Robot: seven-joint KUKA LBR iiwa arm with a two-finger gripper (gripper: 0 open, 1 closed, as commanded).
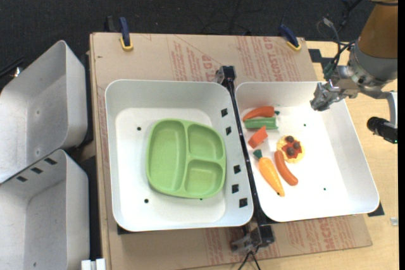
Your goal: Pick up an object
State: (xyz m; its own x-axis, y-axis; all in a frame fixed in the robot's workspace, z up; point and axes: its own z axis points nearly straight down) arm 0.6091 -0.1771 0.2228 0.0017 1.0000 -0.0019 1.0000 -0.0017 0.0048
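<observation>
Left bin: one green divided plate; right bin: toy foods grouped at its left side, being two carrots, one sausage, one small pizza, one green piece, one red piece; tool above right bin's far-right corner, nothing visibly gripped.

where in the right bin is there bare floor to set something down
The right bin has bare white floor across its right half, between the toy food and the right wall, and along the front edge below the carrot. The gripper hangs over the far right corner. It is crowded on the left, by the divider: carrot, sausage, pizza piece, green piece.
</observation>
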